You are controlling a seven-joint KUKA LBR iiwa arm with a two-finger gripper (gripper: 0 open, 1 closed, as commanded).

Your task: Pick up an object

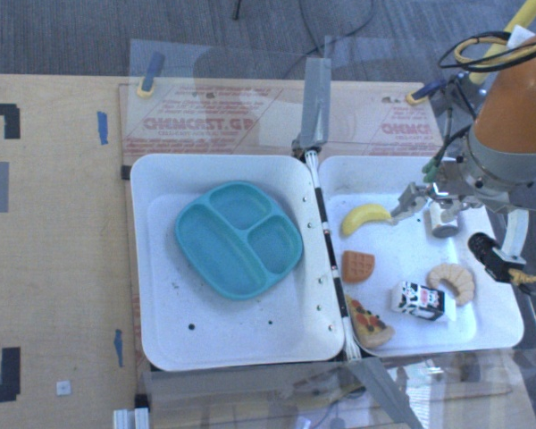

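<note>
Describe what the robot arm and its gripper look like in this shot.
The grey arm carries a broad orange band above its wrist. Yellow and black cables loop near its top, beside a yellow tube. Below sits the metallic grey gripper, boxy and silvery, with a black fitting alongside.

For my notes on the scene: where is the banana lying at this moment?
The banana lies in the right bin, in its upper left part, above the waffle and just left of the gripper.
</note>
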